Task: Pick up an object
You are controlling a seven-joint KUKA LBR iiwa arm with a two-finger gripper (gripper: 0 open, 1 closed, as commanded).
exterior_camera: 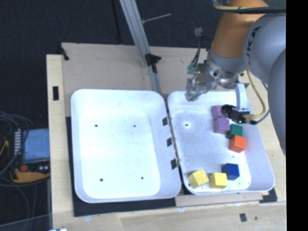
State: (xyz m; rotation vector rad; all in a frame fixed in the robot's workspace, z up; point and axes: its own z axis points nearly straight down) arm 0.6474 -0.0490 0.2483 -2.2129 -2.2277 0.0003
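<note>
Nearest the camera, along the front wall of the right bin [255, 184], sit two yellow blocks [208, 179] touching each other, with a blue block [231, 170] just beside them. Further back on the right side lie an orange block [237, 143], a small green block [236, 130] and a purple block [221, 121], close together; the green one is partly overlapped by its neighbours. The left bin [79, 129] holds nothing to pick.

The gripper [193, 91] hangs over the back left corner of the right bin, well apart from every block. Nothing is seen in it. Whether the claw is open or closed cannot be told: the tool end is small, dark and blurred against the bin rim.

Judgement: the task is at the approach step, with no object yet selected or contacted. The next move calls for travel toward the purple block, the closest candidate, then a descent over it.

Hidden or unclear: the arm [255, 32] is cut off at the right, and a black fitting [231, 112] beside the purple block covers part of it.
</note>
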